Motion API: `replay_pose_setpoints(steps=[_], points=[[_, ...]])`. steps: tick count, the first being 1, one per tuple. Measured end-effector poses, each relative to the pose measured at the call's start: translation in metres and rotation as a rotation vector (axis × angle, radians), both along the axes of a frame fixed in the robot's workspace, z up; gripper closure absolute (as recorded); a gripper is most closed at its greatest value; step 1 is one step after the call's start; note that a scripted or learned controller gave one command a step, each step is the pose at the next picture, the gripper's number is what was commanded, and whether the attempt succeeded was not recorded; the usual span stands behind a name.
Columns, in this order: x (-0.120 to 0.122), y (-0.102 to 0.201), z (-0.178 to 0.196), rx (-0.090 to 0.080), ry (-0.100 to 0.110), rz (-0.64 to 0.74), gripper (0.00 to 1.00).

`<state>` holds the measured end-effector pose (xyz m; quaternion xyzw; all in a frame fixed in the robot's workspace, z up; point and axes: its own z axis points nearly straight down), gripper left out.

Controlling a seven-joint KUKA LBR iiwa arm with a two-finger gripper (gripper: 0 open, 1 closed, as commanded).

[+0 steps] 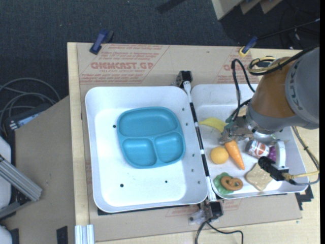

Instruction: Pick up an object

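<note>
The right bin (213, 93) holds several toy foods: a yellow banana (212, 122), an orange ball (219, 155), an orange carrot (235, 154), a red-and-white can with a purple end (262, 149), a slice of toast (258, 178) and a green disc with a pretzel (228, 182). My gripper (232, 130) is down inside this bin, right at the carrot's upper end and just right of the banana. The grey and orange arm covers the bin's back right part.
The left bin (101, 151) holds a blue divided tray (151, 136) at its middle. A black clamp (185, 78) sits at the back where the bins meet, and a black divider rail runs between them. Cables trail over the arm.
</note>
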<state>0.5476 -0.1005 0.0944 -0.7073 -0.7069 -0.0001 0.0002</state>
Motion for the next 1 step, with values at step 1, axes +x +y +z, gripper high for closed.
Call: replay_pose_setpoints(steps=[1], points=[[0.0168,0.0549,0.0912,0.0,-0.003,0.002,1.0]])
